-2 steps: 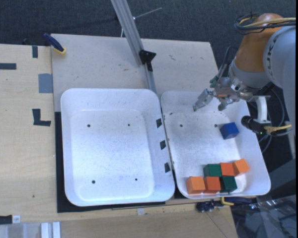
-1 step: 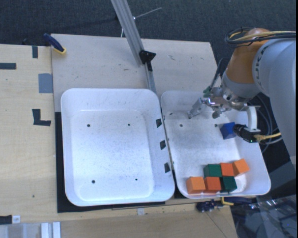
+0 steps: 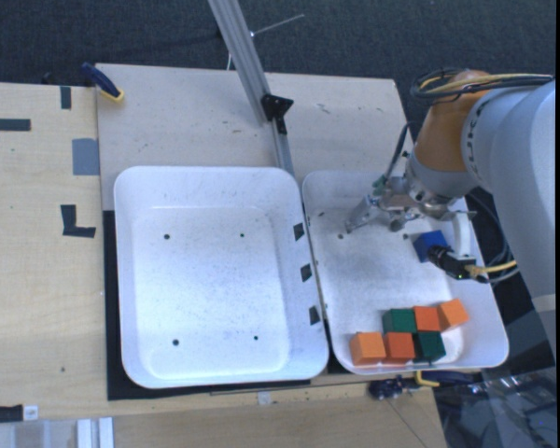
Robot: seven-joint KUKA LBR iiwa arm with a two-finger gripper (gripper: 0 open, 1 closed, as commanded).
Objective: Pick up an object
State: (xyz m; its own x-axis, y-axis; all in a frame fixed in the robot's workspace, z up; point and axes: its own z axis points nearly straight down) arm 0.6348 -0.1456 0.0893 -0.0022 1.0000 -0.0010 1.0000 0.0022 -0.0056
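1. Camera view, looking down at a slant on the bench [image 3: 196, 110]: two shallow white bins sit side by side, the left bin [image 3: 131, 194] larger in the picture than the right bin [image 3: 327, 189].
2. Reaching in from the right, the grey arm [image 3: 518, 129] with its orange band [image 3: 443, 133] hangs over the far end of the right bin.
3. Its gripper [image 3: 364, 215] points down and to the left, low over the bin floor. Whether it is spread or pressed together I cannot tell from here; nothing can be seen pinched in it.
4. All the blocks are bunched in the near right corner of the right bin, well apart from the gripper.
5. In that bunch, an orange block [image 3: 367, 347] lies furthest left, a second orange block [image 3: 399, 345] just beside it, and a dark green block [image 3: 430, 345] next along.
6. Behind those, a green block [image 3: 399, 321] touches another orange block [image 3: 427, 318], and a tilted orange block [image 3: 455, 313] sits at the right end.
7. A small blue piece [image 3: 429, 245] shows just below the wrist; it seems to belong to the arm's fittings.
8. A slanted metal rail [image 3: 238, 40] crosses the bench from the top, ending at a black clamp [image 3: 276, 107].
9. A blue-and-yellow object [image 3: 103, 80] lies at the bench's far left corner.
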